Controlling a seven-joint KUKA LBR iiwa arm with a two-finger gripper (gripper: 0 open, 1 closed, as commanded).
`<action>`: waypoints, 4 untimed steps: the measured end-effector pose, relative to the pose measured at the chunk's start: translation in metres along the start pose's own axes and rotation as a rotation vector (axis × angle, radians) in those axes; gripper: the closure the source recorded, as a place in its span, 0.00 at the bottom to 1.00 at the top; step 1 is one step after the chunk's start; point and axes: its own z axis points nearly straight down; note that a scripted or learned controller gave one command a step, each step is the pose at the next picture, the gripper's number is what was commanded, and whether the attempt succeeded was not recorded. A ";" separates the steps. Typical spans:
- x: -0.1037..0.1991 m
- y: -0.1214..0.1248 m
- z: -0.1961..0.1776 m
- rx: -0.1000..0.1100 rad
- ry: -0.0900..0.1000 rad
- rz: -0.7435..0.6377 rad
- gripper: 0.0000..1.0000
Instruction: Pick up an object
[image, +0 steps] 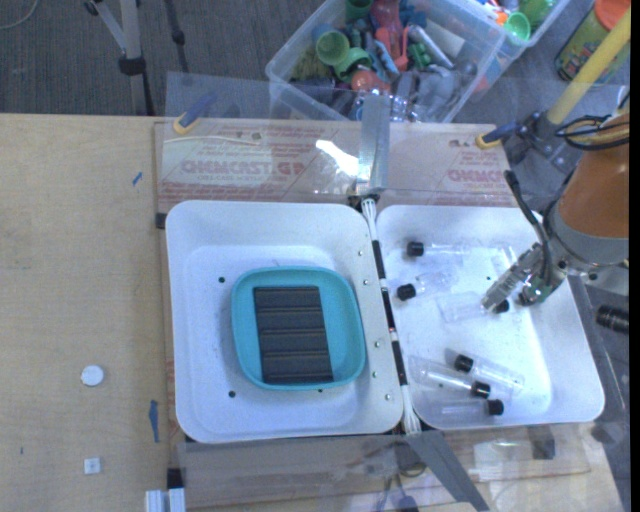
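Note:
Several clear plastic tubes with black caps lie scattered in the right white bin: one at the back left, one near the divider, and a cluster at the front. My gripper hangs low over the right side of this bin, pointing down and to the left, just right of a clear tube. Its fingers stand slightly apart, open, with nothing visibly between them. The grey arm with its orange band comes in from the right.
The left white bin holds a teal tray with a dark ridged insert. A clear tub of colourful toys stands behind the bins. A small white disc lies on the wooden table to the left.

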 end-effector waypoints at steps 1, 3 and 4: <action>0.006 0.085 -0.051 0.000 0.001 0.056 1.00; -0.018 0.131 -0.046 0.000 0.000 0.027 1.00; -0.019 0.132 -0.058 -0.006 -0.007 0.026 1.00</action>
